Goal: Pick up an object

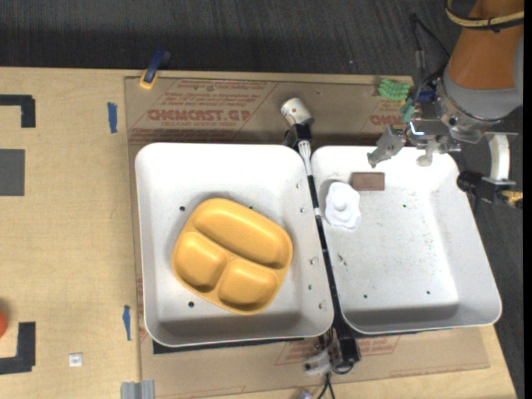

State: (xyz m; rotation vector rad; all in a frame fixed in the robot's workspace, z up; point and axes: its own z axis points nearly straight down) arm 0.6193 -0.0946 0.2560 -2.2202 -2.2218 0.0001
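- Yellow plastic meets us first: a three-compartment tray [233, 254] lies in the left bin [158, 181], a little tilted, nearer that bin's front edge than its back edge.
- We see the left bin and the right bin [432, 281] set side by side on a brown cardboard sheet [199, 110], their inner rims touching along a dark seam.
- We find a small white bottle-like object [342, 205] in the right bin, just beside the inner rim, in the back-left corner region.
- We note a small brown block [367, 181] lying flat near the right bin's back edge, just beside the white object and apart from it.
- We see the arm [486, 48], grey with an orange band, reaching in over the right bin's back-right corner.
- We place the gripper [407, 144] above the right bin's back edge, close to the brown block; no object shows between its fingers, and we cannot tell whether they are spread or closed.
- We spot a white knob-like fitting [293, 109] on a black stem at the back end of the seam between the bins.
- We also see a yellow-and-blue clamp [153, 69] at the cardboard's back-left corner and a green clamp [392, 89] near its back-right corner.
- We notice the wooden bench [58, 248] to the left carrying black tape marks [25, 110] and blue tape strips [112, 116].
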